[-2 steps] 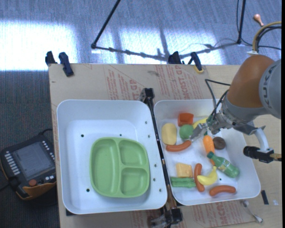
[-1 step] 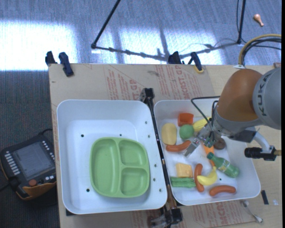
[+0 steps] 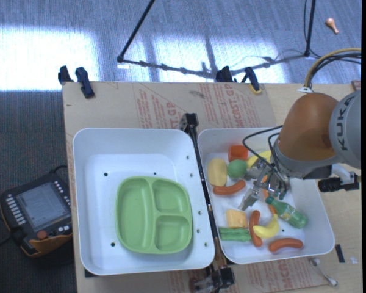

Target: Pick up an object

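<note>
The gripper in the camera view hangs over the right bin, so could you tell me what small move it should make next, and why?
Probably a short, straight descent. The gripper hovers over bare floor of the right bin, with nothing visibly between its fingers, beside the orange sausage and above the yellow cheese block. Lowering onto the cheese block looks like the nearest grasp.

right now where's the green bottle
In the right bin, the green bottle lies toward its right side, just right of the gripper and above the banana.
</note>
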`<state>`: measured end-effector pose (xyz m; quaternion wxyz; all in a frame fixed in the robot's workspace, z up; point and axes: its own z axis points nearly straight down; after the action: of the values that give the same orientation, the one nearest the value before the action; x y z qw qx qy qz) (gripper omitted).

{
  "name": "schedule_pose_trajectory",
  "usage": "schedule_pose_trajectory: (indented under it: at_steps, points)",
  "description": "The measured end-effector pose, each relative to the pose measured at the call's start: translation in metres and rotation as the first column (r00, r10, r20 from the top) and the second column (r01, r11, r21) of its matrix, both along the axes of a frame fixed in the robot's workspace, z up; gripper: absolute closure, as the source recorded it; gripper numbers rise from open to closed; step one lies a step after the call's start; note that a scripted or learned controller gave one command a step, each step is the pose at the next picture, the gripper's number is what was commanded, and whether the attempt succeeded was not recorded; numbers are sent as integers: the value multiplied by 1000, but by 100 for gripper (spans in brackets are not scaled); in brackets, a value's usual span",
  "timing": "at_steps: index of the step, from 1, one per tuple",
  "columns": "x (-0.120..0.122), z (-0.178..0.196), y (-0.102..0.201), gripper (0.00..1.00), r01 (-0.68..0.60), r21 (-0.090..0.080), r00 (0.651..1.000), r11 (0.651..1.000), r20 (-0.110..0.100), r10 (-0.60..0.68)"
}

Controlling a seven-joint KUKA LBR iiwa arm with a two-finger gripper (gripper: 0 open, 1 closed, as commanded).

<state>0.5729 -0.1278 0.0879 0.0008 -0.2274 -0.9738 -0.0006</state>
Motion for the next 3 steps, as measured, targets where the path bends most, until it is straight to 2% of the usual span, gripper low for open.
schedule_pose_trajectory:
  at_steps: [1, 2, 3]
  points:
    - [36, 0, -4, 0, -220, 0, 975, 975, 3, 220]
    - [36, 10, -5, 100, -213, 1, 977, 977, 4, 213]
    - [-40, 0, -20, 100, -575, 0, 818, 818, 2, 575]
